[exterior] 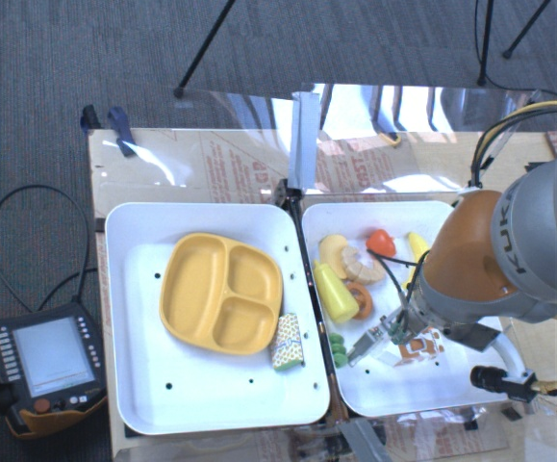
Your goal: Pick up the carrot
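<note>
An orange curved piece point(361, 300), which looks like the carrot, lies in the right bin point(393, 404) against the lower end of a yellow bottle-shaped toy point(334, 292). My gripper point(363, 346) hangs low over the bin's front left part, just below and slightly right of that orange piece. It points down-left toward a small green item point(338, 346). Nothing shows in its grasp. The grey and orange arm point(470, 263) covers the bin's right side.
The right bin also holds a red-orange vegetable point(381, 242), a yellow banana-like piece point(418, 246), a beige bread-like item point(353, 263) and an orange-and-white thing point(420, 348) under the wrist. In the left bin point(134, 258) lie a yellow divided plate point(222, 293) and a patterned sponge point(287, 341).
</note>
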Robot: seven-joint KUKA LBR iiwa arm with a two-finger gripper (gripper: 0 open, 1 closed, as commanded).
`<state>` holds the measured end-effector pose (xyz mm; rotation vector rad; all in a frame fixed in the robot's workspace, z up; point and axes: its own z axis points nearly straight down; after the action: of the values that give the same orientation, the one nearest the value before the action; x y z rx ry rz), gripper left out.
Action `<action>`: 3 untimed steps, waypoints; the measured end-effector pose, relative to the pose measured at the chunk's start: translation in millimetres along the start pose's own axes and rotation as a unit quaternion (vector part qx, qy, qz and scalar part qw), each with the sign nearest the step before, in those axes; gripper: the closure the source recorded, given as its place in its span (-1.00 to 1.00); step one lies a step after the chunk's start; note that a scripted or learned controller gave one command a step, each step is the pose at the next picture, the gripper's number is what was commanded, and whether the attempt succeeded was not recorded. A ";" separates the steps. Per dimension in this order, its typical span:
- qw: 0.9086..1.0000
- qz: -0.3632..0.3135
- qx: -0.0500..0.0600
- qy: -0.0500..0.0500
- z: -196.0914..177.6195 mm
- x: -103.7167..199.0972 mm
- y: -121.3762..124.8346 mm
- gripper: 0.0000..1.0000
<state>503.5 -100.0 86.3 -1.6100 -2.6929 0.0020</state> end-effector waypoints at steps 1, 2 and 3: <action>1.000 -0.017 -0.003 -0.003 -140.9 -54.7 17.7 -1.00; 0.997 -0.075 0.002 0.003 -1.2 -54.9 -7.6 -1.00; 0.997 -0.078 0.000 0.001 -13.5 -55.4 -4.8 1.00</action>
<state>525.6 -151.1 99.7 -1.3944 -2.8077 0.0000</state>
